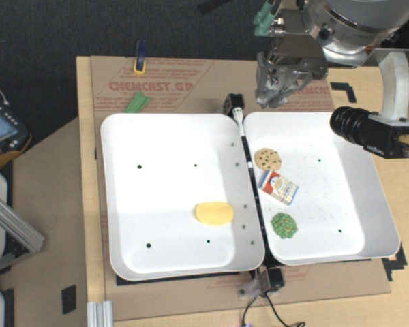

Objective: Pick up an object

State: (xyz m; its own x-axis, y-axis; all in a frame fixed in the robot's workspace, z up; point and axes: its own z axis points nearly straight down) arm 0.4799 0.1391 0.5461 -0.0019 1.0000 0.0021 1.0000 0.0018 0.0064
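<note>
The scene is evenly and brightly lit from above. Faint shadows are cast within the white bins [170, 138], which are slightly overexposed. Mild softness is seen throughout.

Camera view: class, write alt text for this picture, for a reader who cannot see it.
A robot gripper hangs above the far edge of two white bins. The right bin holds a cookie, a small carton and a green lump; the left bin holds a yellow disc.

Both white bins [170, 148] look like smooth, faintly glossy plastic. Under them lies matt brown cardboard [184, 80] with red print. The gripper [281, 90] looks like dull grey metal.
</note>
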